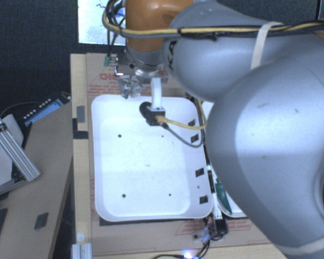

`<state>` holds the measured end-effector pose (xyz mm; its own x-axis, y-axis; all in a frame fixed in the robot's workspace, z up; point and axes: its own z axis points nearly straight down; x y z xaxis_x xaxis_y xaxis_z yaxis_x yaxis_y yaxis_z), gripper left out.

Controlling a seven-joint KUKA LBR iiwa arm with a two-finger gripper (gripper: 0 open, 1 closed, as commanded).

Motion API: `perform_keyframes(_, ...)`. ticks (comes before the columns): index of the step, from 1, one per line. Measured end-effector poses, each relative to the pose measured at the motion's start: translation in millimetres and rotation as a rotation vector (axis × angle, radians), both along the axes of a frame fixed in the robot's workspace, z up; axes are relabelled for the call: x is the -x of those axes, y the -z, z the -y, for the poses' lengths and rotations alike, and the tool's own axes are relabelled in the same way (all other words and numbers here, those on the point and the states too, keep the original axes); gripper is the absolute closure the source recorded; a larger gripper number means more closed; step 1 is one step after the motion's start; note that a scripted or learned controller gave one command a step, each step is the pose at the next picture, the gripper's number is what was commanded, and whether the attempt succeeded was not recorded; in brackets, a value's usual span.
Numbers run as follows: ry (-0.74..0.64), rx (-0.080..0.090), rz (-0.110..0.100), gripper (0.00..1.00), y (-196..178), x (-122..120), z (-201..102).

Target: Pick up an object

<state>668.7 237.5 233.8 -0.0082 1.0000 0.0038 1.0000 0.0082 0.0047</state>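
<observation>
white bin (105, 188), grey arm (270, 117), orange band (151, 9)

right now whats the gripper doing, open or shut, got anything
Gripper: over the far edge of the left bin; whether it is open, shut or holding anything cannot be told.

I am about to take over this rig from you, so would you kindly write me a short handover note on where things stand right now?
Gripper: low over the far edge of the left bin; whether its fingers are open or shut cannot be made out, and nothing is seen held between them.
Objects: a green object shows at the near edge of the right bin, mostly hidden behind the arm. The rest of that bin is covered by the arm.
Done: no pick is confirmed.
Left: grasp an object and lift it; probably the arm has to move over to the right bin for that.
</observation>
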Motion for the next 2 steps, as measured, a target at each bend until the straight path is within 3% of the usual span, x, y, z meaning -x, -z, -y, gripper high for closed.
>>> perform_keyframes(1, 0.009, 0.002, 0.002, 1.00, -47.7, -1.2, 38.1)
perform_keyframes(2, 0.002, 0.001, -0.002, 1.00, -49.6, 0.1, 1.1)
